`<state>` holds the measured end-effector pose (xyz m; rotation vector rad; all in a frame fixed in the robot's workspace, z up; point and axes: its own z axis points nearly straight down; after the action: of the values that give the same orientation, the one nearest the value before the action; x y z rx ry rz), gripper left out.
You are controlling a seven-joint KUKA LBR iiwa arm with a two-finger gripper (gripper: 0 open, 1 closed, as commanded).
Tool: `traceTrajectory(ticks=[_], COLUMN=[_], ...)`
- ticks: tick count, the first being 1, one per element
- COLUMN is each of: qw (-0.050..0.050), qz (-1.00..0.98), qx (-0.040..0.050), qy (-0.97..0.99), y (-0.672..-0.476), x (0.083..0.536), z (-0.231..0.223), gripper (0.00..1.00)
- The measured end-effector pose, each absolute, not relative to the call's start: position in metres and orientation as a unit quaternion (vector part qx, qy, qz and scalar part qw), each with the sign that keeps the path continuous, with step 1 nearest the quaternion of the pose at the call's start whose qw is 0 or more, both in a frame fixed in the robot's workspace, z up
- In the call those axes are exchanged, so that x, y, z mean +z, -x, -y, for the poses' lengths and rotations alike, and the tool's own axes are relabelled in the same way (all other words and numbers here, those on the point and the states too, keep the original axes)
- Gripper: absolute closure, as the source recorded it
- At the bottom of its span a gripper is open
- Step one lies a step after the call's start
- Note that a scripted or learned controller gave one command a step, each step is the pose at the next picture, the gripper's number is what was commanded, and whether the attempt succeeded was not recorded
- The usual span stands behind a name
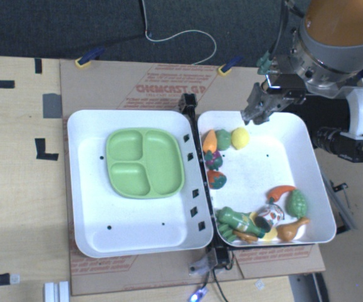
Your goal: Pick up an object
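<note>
Hovering jaws (pixel 255 117) — seemingly above lemon (pixel 240 138)

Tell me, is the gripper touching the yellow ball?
Apart. The camera view shows white bin floor between the gripper and the yellow ball.

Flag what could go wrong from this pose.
1. The claw hovers by the right bin's far rim; a straight descent may clip it.
2. The lemon is round and could roll.
3. The toys in the near corner are piled together, so a grab may slip.
</note>
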<state>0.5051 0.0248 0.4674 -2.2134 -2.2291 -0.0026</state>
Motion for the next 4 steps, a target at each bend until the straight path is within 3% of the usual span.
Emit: traceTrajectory(ticks=[1, 2, 3, 4], qw=[0.0, 0.002, 0.0, -0.003], qz=[0.708, 0.707, 0.708, 0.708], qx=[0.0008, 0.0022, -0.0001, -0.0037], qy=[0.706, 0.707, 0.706, 0.706], y=[-0.506, -0.488, -0.484, -0.484], x=[0.476, 0.433, 0.454, 0.539], z=[-0.022, -0.026, -0.023, -0.047], gripper=[1.0, 1.0, 1.0, 1.0])
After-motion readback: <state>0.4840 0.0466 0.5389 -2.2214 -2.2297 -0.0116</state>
